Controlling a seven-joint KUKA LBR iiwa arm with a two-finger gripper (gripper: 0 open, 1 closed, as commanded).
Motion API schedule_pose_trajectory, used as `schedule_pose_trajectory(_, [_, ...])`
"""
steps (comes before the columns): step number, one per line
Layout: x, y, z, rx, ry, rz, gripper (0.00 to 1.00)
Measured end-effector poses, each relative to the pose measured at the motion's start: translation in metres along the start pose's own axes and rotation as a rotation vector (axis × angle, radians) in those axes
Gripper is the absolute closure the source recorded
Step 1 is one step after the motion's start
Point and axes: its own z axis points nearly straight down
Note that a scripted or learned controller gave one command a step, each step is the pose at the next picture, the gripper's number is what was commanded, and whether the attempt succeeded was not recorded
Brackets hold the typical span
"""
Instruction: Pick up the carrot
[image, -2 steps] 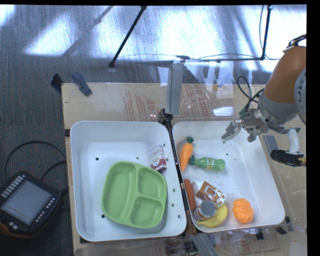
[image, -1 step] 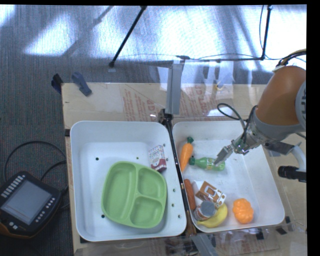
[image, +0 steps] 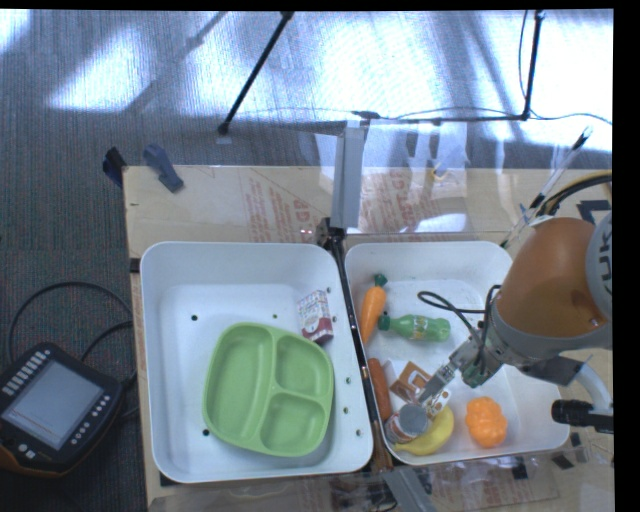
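Two white bins sit on a wooden bench. Low in the right bin (image: 520, 262), the gripper (image: 436, 388) hangs over a can (image: 407, 423) and banana (image: 432, 436); its grip cannot be made out. The carrot (image: 371, 310) lies at its 11 o'clock, against the left wall, long axis near 12-to-6, green top far.

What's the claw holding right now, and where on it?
Cannot be told. The claw hangs low over the right bin's front clutter; the carrot lies untouched by the divider.
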Motion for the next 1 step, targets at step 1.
schedule_pose_trajectory(1, [-0.0015,0.0860,-0.0611,-0.002,-0.004,-0.017,0.00])
